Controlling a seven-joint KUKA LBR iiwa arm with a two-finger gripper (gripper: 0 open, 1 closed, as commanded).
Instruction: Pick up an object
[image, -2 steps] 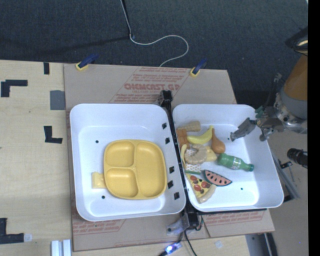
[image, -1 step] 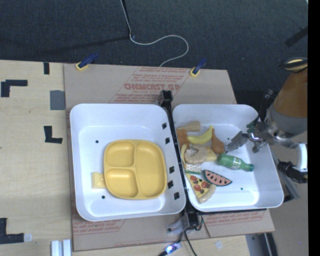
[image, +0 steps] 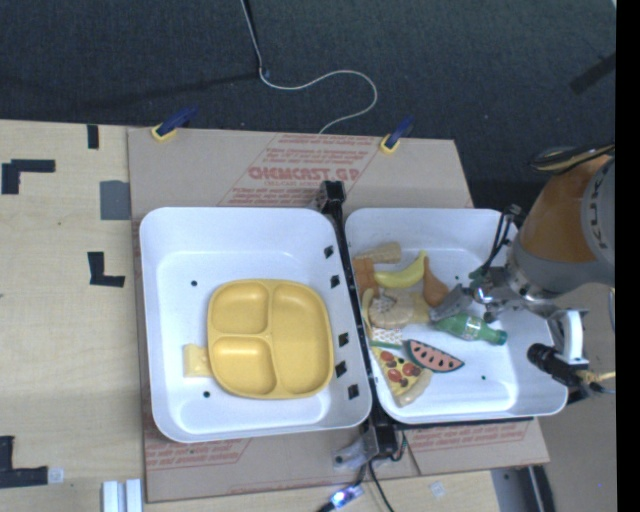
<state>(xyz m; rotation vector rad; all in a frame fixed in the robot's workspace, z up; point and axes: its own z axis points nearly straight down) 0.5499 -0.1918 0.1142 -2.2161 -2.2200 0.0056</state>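
The right bin (image: 500, 392) holds several toy foods. A yellow banana (image: 401, 272) lies near its back left, with an orange-brown piece (image: 435, 289) beside it. A pale round cracker (image: 388, 310) rests below them. A pizza slice (image: 401, 371) and a watermelon slice (image: 433, 356) lie toward the front. A green bottle (image: 472, 327) lies on its side mid-bin. My gripper (image: 470, 301) hangs low just above the bottle's back side, reaching in from the right. I cannot tell whether it touches the bottle.
The left bin (image: 160, 300) holds a yellow divided plate (image: 270, 337) with a small yellow block (image: 195, 360) at its left edge. The arm's grey body and orange band (image: 560, 225) cover the right bin's right rim. A black divider (image: 345, 300) separates the bins.
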